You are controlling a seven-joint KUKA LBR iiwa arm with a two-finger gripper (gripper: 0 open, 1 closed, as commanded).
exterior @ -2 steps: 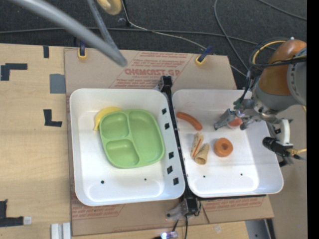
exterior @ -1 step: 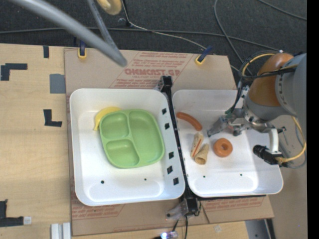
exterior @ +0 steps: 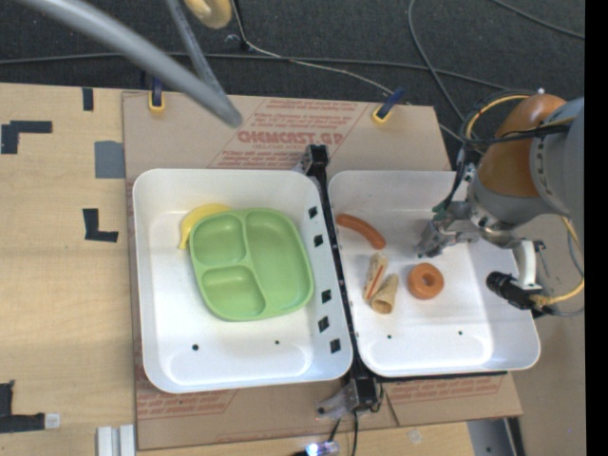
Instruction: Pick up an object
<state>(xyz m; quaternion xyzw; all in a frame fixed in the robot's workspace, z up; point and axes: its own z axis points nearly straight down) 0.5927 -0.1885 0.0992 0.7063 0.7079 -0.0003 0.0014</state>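
Two shallow white plastic bins sit side by side on a brown cardboard sheet (exterior: 285, 126) printed with red lettering. The left bin (exterior: 166, 350) holds a light green plate (exterior: 251, 262) with three rounded compartments, smooth and glossy, lying flat. A yellow piece (exterior: 198, 218), curved like a banana, pokes out from under the plate's upper left edge.

The right bin (exterior: 475, 350) holds three small toy foods. An orange-red sausage (exterior: 360, 229), long and smooth, lies near the bin's upper left. Below it lies a tan cone-shaped wrap (exterior: 381, 286) with a reddish stripe along it. Just beside that, to the right, sits an orange ring shaped like a doughnut (exterior: 426, 281).

The gripper (exterior: 434, 240) hangs low in the right bin, above and just beside the doughnut and apart from the sausage. Whether it is spread or closed cannot be told from this angle, and nothing is visibly held.
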